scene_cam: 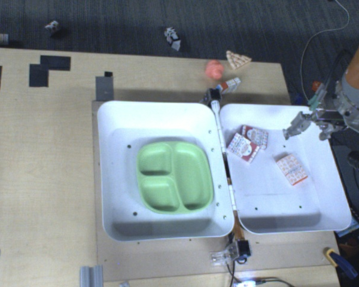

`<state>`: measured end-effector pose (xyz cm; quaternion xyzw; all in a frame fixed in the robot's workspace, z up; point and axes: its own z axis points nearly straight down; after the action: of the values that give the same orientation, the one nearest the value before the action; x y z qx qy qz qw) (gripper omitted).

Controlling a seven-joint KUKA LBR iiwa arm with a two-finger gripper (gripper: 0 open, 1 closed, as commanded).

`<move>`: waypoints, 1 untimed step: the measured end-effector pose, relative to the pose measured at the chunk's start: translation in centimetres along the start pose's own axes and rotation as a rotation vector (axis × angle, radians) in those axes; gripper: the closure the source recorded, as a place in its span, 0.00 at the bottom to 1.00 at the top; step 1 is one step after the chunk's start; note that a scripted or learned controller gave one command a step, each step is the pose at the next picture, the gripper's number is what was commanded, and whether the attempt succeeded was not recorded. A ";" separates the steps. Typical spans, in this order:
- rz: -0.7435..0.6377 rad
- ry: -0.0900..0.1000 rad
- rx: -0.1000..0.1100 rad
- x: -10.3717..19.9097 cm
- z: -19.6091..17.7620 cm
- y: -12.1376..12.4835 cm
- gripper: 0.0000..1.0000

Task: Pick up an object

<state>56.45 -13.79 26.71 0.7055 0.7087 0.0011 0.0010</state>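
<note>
In the right bin, two small red-and-white cartons lie together near the left wall. A third small carton lies apart from them toward the middle right. My gripper hangs over the bin's far right part, up and to the right of the single carton. It is open, with nothing between its fingers.
The left bin holds a green divided plate. On the bench behind the bins lie a pink ball, a toy pizza slice and a small tube. Cables run at the front edge.
</note>
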 end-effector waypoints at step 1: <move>0.001 -0.003 -0.011 -0.4 16.8 -0.6 0.00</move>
<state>55.89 -14.22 9.88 0.7060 0.7082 0.0038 0.0061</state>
